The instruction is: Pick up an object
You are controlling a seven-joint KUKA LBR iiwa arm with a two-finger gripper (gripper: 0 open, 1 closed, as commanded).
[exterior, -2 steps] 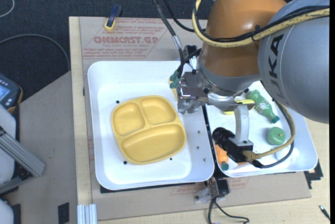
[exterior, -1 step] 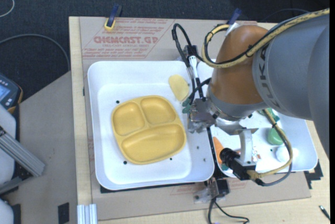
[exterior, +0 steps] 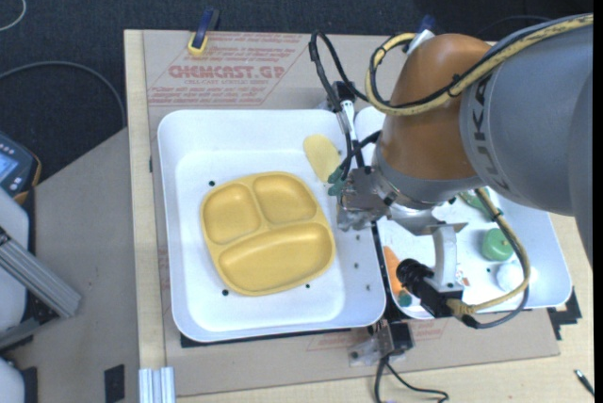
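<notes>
Overhead view of the table (exterior: 151,203). The arm (exterior: 490,109) reaches over the divide between the two white bins; its tool (exterior: 353,203) sits low at the left bin's (exterior: 179,232) right edge, its opening impossible to tell. A yellow divided tray (exterior: 268,232) lies in the left bin, a pale yellow piece (exterior: 320,154) just beside the tool. An orange carrot-like item (exterior: 392,262) and a green object (exterior: 497,245) lie in the right bin (exterior: 556,269).

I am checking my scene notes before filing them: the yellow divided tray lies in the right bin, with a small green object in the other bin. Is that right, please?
Not quite. The camera view shows the yellow divided tray lying in the left bin, not the right one. The small green object is in the other bin, the right bin, as you say.
</notes>
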